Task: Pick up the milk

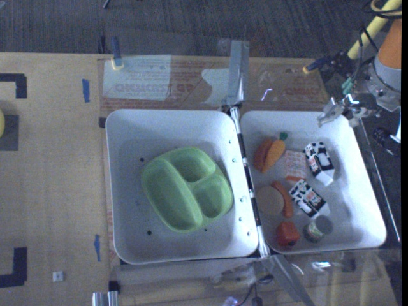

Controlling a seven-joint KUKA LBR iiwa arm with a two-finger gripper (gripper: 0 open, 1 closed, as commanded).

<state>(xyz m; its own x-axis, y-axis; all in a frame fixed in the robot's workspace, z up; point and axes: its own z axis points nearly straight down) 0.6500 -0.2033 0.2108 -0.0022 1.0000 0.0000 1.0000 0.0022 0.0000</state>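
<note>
Two small cow-patterned milk cartons, upper [319,159] and lower [308,198], lie in the right white bin [373,199]; likely light, rigid, gripped across flat sides; gripper [338,109] state indeterminate.

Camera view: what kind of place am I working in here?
Likely a robot lab test bench: two white bins, toy food like a carrot and milk cartons, blue tape marks on a wooden bench.

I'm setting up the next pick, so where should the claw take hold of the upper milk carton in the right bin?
Grip the upper milk carton across its two long flat sides, coming straight down from above. It lies on its side, tilted, in the right bin, with bare floor on its right; the orange packet sits close on its left, so keep that finger tight in. The claw hovers over the bin's far rim.
</note>
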